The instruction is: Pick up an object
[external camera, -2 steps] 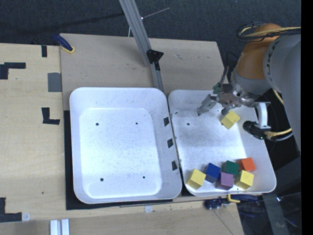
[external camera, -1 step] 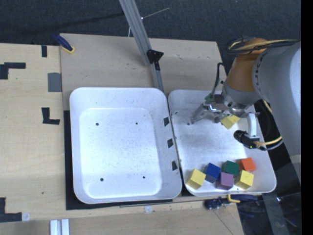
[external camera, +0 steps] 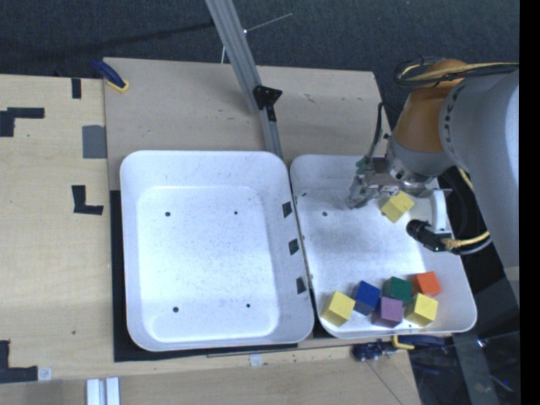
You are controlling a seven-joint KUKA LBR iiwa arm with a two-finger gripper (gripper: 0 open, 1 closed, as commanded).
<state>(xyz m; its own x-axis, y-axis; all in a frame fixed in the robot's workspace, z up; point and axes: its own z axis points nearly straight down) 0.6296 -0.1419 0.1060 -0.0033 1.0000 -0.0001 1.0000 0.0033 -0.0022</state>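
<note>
My gripper (external camera: 364,191) hangs over the back part of the right bin (external camera: 337,243), under the grey arm with its orange band. A yellow block (external camera: 396,206) lies tilted just to the right of the gripper, close against it; whether it is held I cannot tell. Several more blocks are clustered at the bin's front right: a yellow one (external camera: 339,308), a blue one (external camera: 367,296), a green one (external camera: 397,289), a purple one (external camera: 391,310), an orange one (external camera: 428,283) and another yellow one (external camera: 423,309).
The left bin (external camera: 207,243) stands beside the right one, with a raised rim between them. A slanted metal pole (external camera: 245,57) rises behind the bins. Black cables (external camera: 434,234) hang off the arm at the right.
</note>
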